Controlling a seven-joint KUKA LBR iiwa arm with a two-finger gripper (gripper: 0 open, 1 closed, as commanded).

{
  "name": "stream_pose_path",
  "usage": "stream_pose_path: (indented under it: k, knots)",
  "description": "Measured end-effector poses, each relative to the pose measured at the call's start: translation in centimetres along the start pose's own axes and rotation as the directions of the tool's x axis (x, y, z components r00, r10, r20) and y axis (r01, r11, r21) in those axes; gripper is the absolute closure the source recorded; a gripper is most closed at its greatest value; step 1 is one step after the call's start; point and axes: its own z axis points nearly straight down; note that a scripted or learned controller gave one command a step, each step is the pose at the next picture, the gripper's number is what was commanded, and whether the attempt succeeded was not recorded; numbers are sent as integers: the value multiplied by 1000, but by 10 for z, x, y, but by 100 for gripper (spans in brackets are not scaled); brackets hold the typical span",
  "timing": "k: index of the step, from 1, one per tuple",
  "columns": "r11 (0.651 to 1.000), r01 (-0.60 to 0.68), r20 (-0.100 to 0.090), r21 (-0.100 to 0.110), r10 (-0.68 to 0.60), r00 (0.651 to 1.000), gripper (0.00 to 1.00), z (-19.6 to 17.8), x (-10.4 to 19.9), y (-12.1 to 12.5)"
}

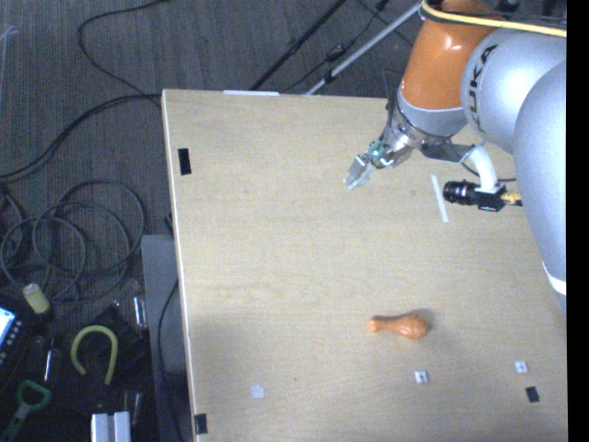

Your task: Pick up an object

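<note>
Gripper point(359, 173) above the bench point(276, 274), grasp state unclear, orange pear-shaped toy point(401, 325) well below it, untouched

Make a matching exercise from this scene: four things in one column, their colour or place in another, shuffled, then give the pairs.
Things:
1. pear-shaped object
2. end effector
3. thin stick
4. hook-shaped tool

Descriptions:
A. white, lying on the board below the arm's wrist
B. orange, on the board toward the near edge
C. yellow-green, on the floor left of the board
D. above the middle of the board's far half

Pairs: 1-B, 2-D, 3-A, 4-C
</note>
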Motion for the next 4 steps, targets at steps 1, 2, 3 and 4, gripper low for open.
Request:
stream_pose_path:
  k: [1, 2, 3, 4]
  knots:
    - [971, -238, 0, 1, 238, 971, 100, -11, -21, -22]
    - [974, -228, 4, 3, 228, 974, 100, -9, -41, -25]
    - [974, -228, 6, 3, 228, 974, 100, -18, -41, -25]
    - [971, -241, 3, 5, 241, 971, 100, 91, -129, -79]
